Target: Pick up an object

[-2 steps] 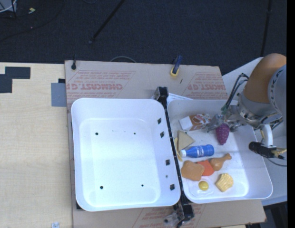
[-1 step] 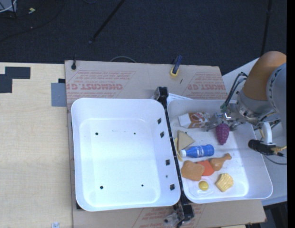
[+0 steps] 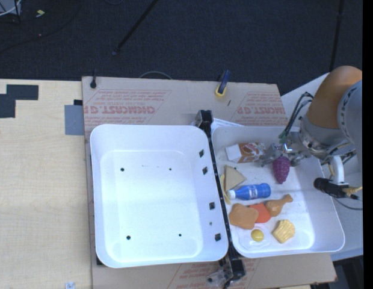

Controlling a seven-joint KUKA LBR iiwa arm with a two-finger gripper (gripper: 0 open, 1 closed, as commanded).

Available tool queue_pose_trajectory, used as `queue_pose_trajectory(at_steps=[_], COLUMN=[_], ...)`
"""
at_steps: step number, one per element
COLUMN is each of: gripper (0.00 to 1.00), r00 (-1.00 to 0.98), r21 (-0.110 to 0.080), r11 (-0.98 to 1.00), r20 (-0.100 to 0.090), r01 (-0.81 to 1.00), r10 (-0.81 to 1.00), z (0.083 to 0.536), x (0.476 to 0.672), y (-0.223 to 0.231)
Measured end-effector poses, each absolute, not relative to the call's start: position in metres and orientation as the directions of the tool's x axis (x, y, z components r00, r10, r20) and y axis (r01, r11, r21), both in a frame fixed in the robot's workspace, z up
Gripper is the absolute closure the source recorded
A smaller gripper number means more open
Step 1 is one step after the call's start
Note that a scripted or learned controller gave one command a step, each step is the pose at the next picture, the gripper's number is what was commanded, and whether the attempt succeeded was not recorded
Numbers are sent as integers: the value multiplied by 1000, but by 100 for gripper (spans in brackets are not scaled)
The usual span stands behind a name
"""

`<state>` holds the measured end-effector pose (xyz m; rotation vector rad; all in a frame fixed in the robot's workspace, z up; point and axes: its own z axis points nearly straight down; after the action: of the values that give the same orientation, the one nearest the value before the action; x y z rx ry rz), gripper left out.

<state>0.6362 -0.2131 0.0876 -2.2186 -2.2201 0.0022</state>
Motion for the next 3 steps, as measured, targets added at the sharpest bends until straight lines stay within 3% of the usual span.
queue_pose_trajectory(at_steps=[1,3], gripper=[0,0], r00=[-5,-1], r21=[-15,-3], r11=[5,1], r20=[3,0], r01=[1000,1000], r10=[1000,1000], z=[87,88], x=[641,637], y=[-213,-212])
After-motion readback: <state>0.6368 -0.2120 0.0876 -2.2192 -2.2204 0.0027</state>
